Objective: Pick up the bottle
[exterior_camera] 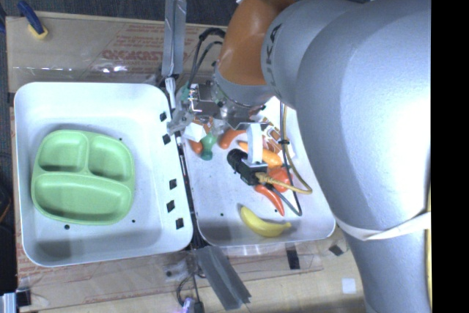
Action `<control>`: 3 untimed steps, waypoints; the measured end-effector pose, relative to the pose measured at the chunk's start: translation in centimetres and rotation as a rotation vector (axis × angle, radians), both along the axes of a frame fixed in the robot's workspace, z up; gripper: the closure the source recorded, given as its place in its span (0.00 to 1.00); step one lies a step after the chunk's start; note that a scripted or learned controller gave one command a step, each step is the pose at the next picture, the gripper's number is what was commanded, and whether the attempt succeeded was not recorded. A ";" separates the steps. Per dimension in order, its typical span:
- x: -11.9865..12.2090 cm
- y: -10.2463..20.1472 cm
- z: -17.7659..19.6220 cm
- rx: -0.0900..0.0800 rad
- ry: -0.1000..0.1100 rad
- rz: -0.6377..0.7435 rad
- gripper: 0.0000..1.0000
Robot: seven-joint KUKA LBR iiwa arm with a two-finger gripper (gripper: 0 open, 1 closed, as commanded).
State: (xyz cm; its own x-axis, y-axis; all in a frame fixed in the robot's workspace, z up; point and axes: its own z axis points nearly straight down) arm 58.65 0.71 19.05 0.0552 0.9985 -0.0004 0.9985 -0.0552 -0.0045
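My end effector is positioned low over the upper left corner of the right bin, just beside the divider between the two bins. My wrist and arm cover it from above, so I cannot tell how far it is open or whether it has hold of anything. I judge this placement to be an approach to the cluster of items directly below it. The bottle — by my best reading the white oblong item near the centre of the frame, partly under my wrist — lies in the upper half of the right bin; this identification is not certain. Right bin contents: a small green item and an orange item touching each other just below the end effector, a group of orange and red pieces toward the bin's right side, and a banana near the lower rim, apart from the rest. Left bin contents: one green divided tray with three compartments, lying flat at the left of the frame. Both bins rest on the surface.
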 end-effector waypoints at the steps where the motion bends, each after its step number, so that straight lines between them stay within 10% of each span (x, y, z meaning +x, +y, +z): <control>1: 0.0 0.1 1.0 0.001 0.003 0.007 1.00; 2: -1.2 4.1 0.0 0.000 0.002 -0.086 1.00; 3: 3.0 10.1 -3.1 0.000 -0.001 0.016 1.00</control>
State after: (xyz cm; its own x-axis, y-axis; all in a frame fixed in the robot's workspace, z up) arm 61.64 10.79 15.98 0.0389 0.9992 -0.0004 0.9992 -0.0389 -0.0036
